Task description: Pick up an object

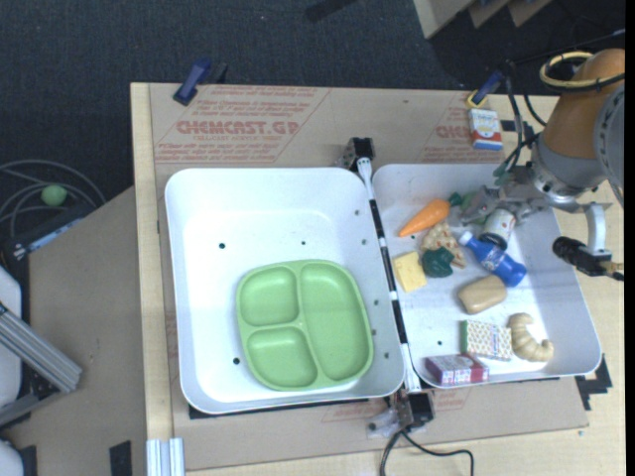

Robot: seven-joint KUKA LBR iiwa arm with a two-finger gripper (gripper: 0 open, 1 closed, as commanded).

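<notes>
White plastic: two shallow bins with rounded corners are sitting side by side on a brown board, the left bin (198,266) and the right bin (566,305) meeting along a dark clip seam.
Green tray: a glossy, moulded, three-compartment plate (301,323) is lying toward 5 o'clock in the left bin.
Arm: the grey arm with its orange band (575,117) is reaching in from 2 o'clock, cut off by the frame edge.
Gripper: the gripper (499,209) is hanging over the right bin's 12 o'clock area, just beside the blue bottle; its tips are blurring into grey clutter, so I cannot tell their state.
Right bin contents: a tapered orange carrot (425,216) is lying at 10 o'clock, a blue bottle (494,254) near the centre, a dark green lump (437,262) and a yellow square (408,271) at 9 o'clock.
Lower items: a tan rounded bar (482,294), a curled pale croissant shape (529,337), a patterned box (487,339) and a pink box (456,369) are sitting toward 6 o'clock.
</notes>
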